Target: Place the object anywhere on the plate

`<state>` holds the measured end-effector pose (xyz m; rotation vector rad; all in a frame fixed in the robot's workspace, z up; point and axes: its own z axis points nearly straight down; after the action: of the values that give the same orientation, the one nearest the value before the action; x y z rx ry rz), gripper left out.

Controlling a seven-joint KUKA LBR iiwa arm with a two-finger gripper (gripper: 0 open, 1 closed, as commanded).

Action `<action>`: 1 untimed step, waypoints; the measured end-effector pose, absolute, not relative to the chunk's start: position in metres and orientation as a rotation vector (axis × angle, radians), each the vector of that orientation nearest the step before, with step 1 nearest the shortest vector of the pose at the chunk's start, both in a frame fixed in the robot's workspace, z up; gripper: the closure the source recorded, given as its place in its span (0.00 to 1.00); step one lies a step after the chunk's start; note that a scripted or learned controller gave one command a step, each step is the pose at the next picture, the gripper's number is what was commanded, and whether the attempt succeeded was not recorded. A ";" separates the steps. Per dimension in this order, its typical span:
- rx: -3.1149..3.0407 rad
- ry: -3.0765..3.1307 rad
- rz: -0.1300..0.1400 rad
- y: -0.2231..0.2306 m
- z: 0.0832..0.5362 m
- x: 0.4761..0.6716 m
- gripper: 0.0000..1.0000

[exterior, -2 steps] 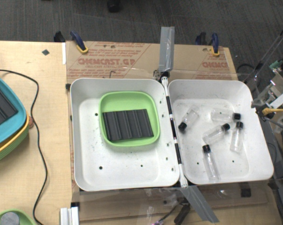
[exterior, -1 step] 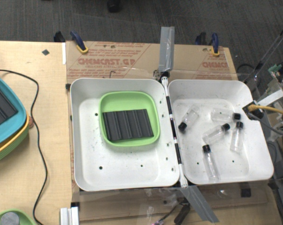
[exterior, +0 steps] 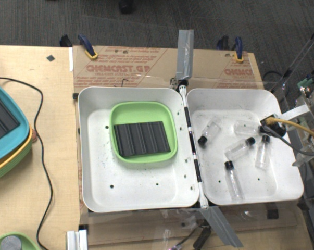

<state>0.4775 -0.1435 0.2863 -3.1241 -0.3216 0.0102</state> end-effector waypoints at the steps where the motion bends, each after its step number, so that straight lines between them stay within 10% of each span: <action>1: -3.126 -0.309 0.009 -0.143 0.257 0.477 0.00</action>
<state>0.4772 -0.1426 0.2574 -3.1255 -0.3094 0.0094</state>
